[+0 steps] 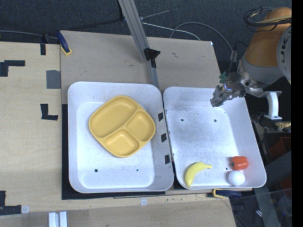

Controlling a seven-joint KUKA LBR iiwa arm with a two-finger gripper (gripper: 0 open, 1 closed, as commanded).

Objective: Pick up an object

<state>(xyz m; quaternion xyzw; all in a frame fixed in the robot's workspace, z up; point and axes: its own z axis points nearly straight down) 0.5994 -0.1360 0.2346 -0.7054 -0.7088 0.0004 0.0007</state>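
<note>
Three candidates lie in the right bin point(208, 126), all crowded toward its near edge, at about 5 and 6 o'clock in that bin: a banana point(195, 171) at 6, a white ball point(236, 178) at 5, and an orange piece point(240, 162) touching the ball just above it. The banana sits apart from the other two. The left bin point(78, 141) holds a yellow tray point(122, 126) with three compartments.

The gripper point(218, 98) hangs over the right bin's far edge, at roughly 1 o'clock, well apart from all three items. It is too small and dark here to say whether the claw is spread or closed, and nothing can be seen between its tips.

Risks, as I judge them: the ball is likely to roll off under a closing pinch; the orange piece touches it, so a grab at either may nudge both; and all three lie near the bin wall, which could block a finger or cause a collision on descent.
</note>
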